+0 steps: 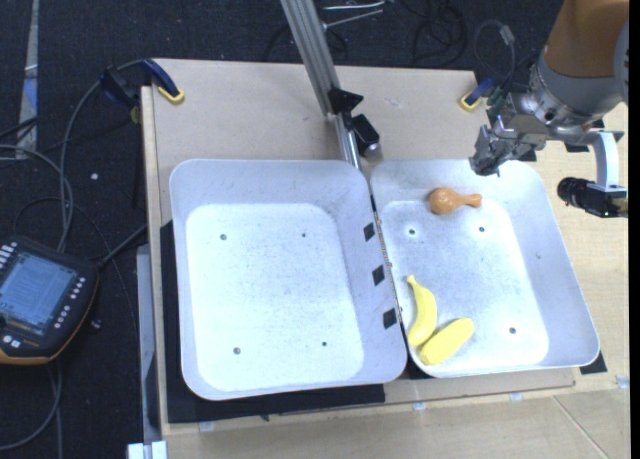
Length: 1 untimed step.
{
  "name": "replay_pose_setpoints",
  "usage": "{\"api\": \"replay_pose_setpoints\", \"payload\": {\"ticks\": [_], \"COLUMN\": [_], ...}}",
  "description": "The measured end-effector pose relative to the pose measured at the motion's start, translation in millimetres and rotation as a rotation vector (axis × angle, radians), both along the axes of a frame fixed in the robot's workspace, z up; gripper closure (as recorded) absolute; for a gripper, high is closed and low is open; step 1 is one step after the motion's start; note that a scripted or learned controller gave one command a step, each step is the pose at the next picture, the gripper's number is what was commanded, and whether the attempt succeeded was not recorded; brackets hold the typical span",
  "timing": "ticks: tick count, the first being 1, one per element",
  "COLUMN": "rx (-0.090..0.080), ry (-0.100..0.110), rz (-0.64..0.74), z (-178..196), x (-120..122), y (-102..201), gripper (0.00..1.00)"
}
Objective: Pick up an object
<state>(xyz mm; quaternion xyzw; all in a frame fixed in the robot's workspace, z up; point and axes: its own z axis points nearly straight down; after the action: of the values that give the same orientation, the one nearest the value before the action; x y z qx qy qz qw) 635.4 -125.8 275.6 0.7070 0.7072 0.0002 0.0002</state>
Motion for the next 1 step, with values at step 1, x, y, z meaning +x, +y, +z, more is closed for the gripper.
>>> {"api": "replay_pose_setpoints", "payload": {"ticks": [1], "rx": [0.001], "ry": [0.001], "rz": [0.005], "z": [-6.8], "x": [8.3], "y": [59.3], "gripper": [1.00]}}
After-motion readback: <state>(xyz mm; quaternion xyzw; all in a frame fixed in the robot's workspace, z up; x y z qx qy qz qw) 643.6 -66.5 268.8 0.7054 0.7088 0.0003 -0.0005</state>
